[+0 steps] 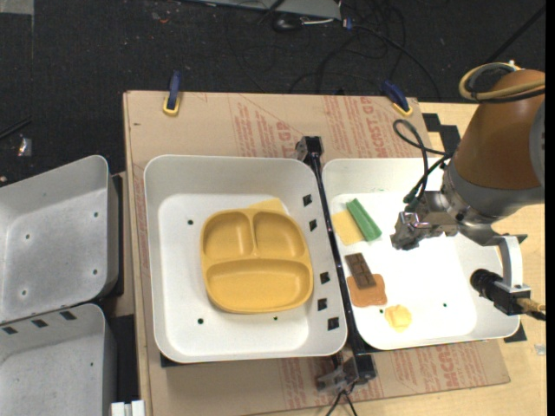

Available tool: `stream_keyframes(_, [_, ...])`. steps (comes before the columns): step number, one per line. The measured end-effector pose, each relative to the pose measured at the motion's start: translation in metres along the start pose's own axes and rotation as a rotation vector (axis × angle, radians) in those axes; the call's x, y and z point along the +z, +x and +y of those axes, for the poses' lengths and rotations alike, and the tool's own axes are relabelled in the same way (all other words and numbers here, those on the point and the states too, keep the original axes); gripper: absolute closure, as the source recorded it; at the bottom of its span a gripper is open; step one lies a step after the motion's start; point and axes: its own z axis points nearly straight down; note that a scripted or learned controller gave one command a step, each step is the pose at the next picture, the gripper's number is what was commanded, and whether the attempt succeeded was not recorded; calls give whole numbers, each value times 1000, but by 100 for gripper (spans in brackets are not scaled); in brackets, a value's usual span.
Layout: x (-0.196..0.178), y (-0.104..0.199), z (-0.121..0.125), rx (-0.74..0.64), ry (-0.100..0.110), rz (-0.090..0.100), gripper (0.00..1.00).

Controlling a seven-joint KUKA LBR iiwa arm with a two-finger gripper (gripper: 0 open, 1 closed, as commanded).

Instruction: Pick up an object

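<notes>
Two white bins side by side on a cardboard-covered table (225,120). Left bin (165,232): a yellow divided tray (257,261), lying flat near its centre. Right bin (486,315): along its left wall, a green block (364,218) resting partly on a pale yellow piece (345,226); nearer, a brown bar (362,269) atop an orange-brown piece (368,291); nearest, a small yellow object (398,316). The arm (503,146) reaches in from the right; its pincer (411,230) hangs over the bin's far middle, just right of the green block, gripping nothing visible. Whether its fingers are open or closed cannot be told.
</notes>
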Motion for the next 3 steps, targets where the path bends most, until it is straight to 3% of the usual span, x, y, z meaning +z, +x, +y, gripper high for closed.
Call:
stream_keyframes(2, [4, 94, 11, 0, 0, -1, 100])
stream_keyframes(3, [-1, 144, 3, -1, 0, 0, 100])
